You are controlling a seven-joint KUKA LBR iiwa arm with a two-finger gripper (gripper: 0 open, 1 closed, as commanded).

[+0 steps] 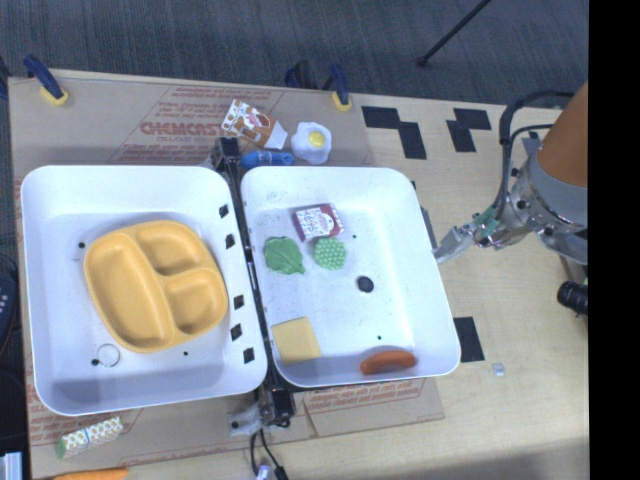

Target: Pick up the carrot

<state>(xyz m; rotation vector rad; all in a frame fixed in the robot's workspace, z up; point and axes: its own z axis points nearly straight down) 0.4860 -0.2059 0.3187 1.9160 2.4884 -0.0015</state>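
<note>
Partly cropped at right, hand (452, 243) beside the right bin (425, 218), grip state indiscernible, well apart from carrot (388, 362).

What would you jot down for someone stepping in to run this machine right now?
Gripper: outside the bins, just beside the right bin's right wall, holding nothing.
Carrot: lying at the near edge of the right bin, apart from the yellow slice, the green pieces and the red packet.
Yellow tray: in the left bin.
Done: nothing yet.
Left: reach over the carrot, grasp and lift it.
</note>
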